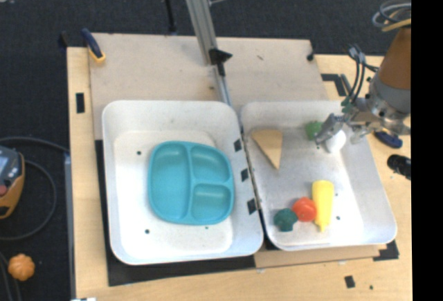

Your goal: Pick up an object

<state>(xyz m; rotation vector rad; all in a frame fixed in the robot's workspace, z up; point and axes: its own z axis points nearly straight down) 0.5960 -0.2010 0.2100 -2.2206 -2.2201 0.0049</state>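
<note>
At the far left edge, an orange-and-grey device (10,182) is seen on the dark floor, and a small orange ball (21,266) lies near the bottom-left corner on the bench edge. A blue-and-yellow clamp (93,46) is fixed at the far left corner of the bench (173,64).

The left bin (121,120) is occupied by a teal divided plate (190,183), laid flat near its middle. An aluminium post (196,2) is mounted at the far side, rising between the two bins.

In the right bin (374,203), a tan wedge (268,146) is found near the far left corner. At the near side, three things are grouped close together: a dark green piece (285,219), a red-orange piece (304,208) just to its right, and a yellow block (322,204) touching the red-orange piece. A small green object (315,129) is seen at the far side of this bin, just left of the gripper (333,136).

The gripper is held low over the far right part of the right bin, on the grey arm (396,78) entering from the right. Whether its fingers are apart or together cannot be told, and nothing is seen clamped between them.
</note>
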